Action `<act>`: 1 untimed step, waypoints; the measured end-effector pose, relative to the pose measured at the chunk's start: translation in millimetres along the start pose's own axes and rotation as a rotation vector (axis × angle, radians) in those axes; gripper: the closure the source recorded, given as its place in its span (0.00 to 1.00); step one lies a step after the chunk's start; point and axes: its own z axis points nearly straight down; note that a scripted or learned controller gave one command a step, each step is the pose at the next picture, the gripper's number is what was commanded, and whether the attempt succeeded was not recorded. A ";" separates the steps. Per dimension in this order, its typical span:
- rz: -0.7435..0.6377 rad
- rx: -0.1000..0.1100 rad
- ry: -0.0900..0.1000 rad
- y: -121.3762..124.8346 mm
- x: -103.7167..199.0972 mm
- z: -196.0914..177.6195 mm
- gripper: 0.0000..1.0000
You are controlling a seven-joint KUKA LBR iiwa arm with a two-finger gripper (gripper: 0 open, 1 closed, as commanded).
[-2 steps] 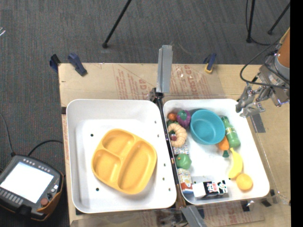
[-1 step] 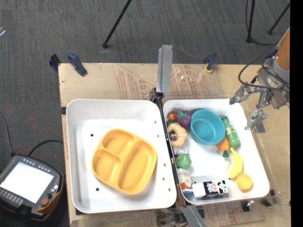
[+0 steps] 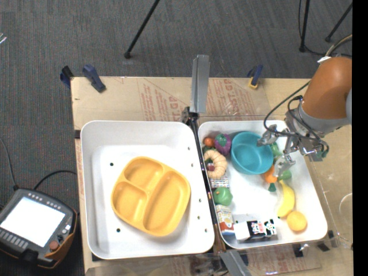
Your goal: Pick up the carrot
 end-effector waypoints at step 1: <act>0.049 -0.001 -0.002 20.1 39.2 16.7 0.00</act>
